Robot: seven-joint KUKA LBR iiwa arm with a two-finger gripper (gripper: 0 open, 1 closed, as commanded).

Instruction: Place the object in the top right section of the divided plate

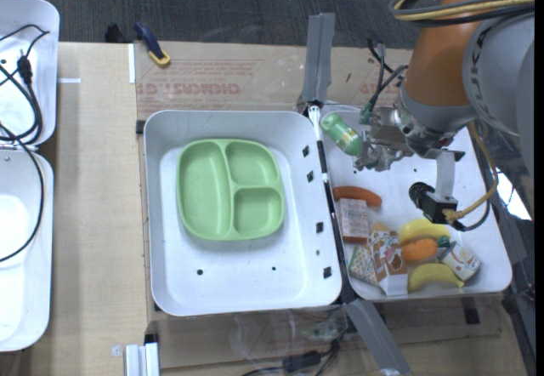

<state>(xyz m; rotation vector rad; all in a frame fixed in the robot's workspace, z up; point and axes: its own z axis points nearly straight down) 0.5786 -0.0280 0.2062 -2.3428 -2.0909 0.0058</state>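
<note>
A pale green divided plate (229, 189), smooth moulded plastic with rounded corners, lies flat in the left bin (170, 281). It has one long section on its left and two smaller ones on its right.

The right bin (497, 268), shallow white plastic like its neighbour, holds the loose items. A small green bottle-shaped object (341, 133) with a lighter cap end lies tilted in the bin's upper left corner, close to the divider between the bins. The end effector (374, 153), dark metal hung below the grey wrist and orange band, hovers just beside it on the right; whether it is apart or together cannot be told.

Lower in that bin lie a glossy orange-red sausage (357, 194), a printed packet (354, 221), a patterned carton (382, 259), two yellow bananas (429, 277) and a round orange (418, 251), clustered together.

The surface (93, 196) is light wood.
</note>
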